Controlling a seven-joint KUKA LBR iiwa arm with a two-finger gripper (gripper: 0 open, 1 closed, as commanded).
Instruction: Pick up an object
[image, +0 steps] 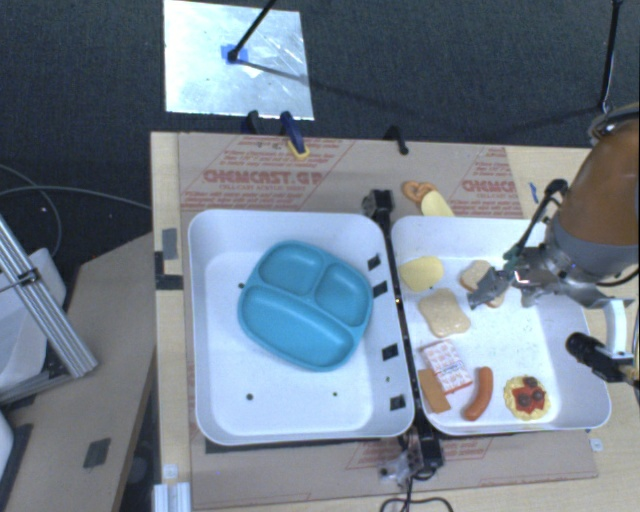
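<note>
Roughly over the middle of the right bin, the gripper hangs low, its dark fingers pointing toward the left bin, and whether they are parted or closed cannot be told from this slanted view; nothing can be seen held between them. Just at its tip lies a small tan bread-like piece, touching or almost touching the fingers, and this looks the likeliest thing to take. By my judgement it is a light, stiff toy food with a smooth rounded top, so it may slip or skid on the bin floor; a hold across its narrow sides, low down, seems safest. Beyond it, farther from the arm, sits a pale yellow round piece, and just below the tip a beige slab. Nearer the front wall, well apart from the gripper, lie a red-and-white packet, an orange strip, a red sausage and a small pizza. The left bin holds a blue divided plate with nothing in its compartments.
</note>
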